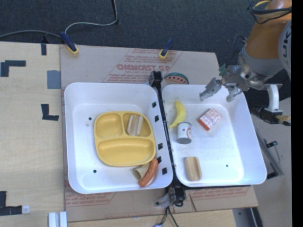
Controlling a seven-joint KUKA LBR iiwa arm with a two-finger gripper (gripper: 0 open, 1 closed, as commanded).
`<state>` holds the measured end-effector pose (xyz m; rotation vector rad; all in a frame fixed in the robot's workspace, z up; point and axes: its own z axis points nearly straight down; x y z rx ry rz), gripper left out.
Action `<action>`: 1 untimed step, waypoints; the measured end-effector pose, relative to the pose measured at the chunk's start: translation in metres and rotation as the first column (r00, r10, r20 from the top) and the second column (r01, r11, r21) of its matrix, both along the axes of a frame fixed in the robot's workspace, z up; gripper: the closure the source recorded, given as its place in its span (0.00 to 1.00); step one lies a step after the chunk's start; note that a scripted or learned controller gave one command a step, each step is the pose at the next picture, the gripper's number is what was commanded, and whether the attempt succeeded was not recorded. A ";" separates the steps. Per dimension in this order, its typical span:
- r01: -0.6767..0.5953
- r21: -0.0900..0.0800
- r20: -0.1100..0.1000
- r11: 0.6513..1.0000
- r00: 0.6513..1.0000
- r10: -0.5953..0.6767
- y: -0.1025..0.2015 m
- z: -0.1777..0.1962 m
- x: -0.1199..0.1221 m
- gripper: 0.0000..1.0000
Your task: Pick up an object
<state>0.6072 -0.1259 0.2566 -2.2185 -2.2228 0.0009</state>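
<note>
one tool (pixel 220 91) agape, arm (pixel 267 37) cropped right

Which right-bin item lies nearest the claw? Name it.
The small orange-and-white carton: it lies just below the claw, nearer than the yellow banana, grey can or tan bun.

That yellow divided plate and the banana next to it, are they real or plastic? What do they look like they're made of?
The yellow divided plate looks like moulded plastic: one even colour, smooth rounded rims, soft sheen. The banana is probably a plastic toy too: uniformly bright yellow, no spots or bruises, though the view is too coarse to be sure.
</note>
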 end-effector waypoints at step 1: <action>0.002 0.001 -0.004 1.000 1.000 -0.002 -0.030 -0.151 -0.026 0.00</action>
